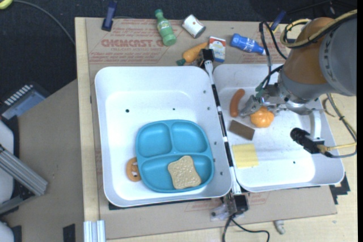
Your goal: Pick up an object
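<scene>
The gripper (251,108), fingers spread apart and clamped on nothing, hangs low in the right bin (295,175), with the orange fruit (262,118) touching their near side, the sausage (236,102) just beyond the tips (brown block (241,130) and yellow slab (245,155) lie below them).

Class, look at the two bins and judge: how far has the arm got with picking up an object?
Done: the claw has reached down into the right bin, beside the orange fruit and sausage. In hand: nothing visibly gripped; the fruit looks to be resting on the bin floor. Left: closing on an object and lifting it. The brown block and yellow slice lie untouched.
</scene>
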You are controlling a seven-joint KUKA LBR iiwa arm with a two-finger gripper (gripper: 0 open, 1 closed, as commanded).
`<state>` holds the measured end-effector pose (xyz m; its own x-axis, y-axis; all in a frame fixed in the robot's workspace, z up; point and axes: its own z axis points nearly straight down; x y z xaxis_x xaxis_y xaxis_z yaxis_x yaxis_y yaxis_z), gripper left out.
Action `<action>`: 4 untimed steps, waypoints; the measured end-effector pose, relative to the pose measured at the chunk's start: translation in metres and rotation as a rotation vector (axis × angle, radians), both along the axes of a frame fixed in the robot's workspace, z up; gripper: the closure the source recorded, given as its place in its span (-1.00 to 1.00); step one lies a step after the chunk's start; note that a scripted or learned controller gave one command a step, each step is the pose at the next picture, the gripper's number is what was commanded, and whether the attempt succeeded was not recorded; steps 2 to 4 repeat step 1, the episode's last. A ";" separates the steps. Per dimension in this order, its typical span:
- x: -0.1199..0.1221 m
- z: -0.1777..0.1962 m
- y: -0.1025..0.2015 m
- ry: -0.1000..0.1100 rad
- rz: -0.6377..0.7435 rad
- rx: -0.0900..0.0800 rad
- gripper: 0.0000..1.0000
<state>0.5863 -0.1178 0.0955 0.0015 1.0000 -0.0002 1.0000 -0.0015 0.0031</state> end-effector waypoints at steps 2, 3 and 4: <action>-0.030 0.090 0.051 0.001 0.003 0.001 1.00; -0.030 0.090 0.051 0.001 0.003 0.001 1.00; -0.030 0.090 0.051 0.001 0.003 0.001 1.00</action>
